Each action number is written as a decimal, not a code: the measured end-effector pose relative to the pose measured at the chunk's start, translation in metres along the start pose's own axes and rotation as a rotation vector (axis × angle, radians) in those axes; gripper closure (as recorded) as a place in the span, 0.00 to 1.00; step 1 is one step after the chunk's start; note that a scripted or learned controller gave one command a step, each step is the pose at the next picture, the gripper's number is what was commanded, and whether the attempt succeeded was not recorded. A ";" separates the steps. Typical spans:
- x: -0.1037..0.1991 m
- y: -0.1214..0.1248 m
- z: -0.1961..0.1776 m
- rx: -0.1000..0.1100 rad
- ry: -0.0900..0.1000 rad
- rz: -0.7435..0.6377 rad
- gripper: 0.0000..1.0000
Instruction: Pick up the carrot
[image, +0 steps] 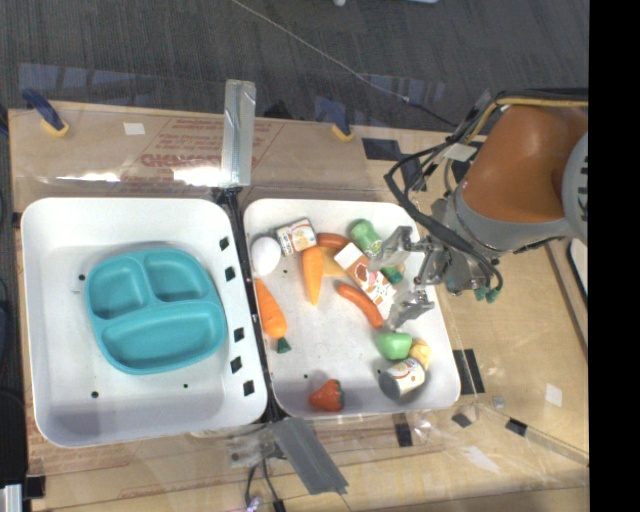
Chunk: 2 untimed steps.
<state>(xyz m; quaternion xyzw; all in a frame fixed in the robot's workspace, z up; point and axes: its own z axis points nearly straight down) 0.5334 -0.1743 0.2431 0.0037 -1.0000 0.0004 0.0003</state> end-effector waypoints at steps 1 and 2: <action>-0.038 0.050 0.151 -0.001 -0.003 -0.157 0.00; -0.039 0.052 0.141 0.000 -0.004 -0.165 1.00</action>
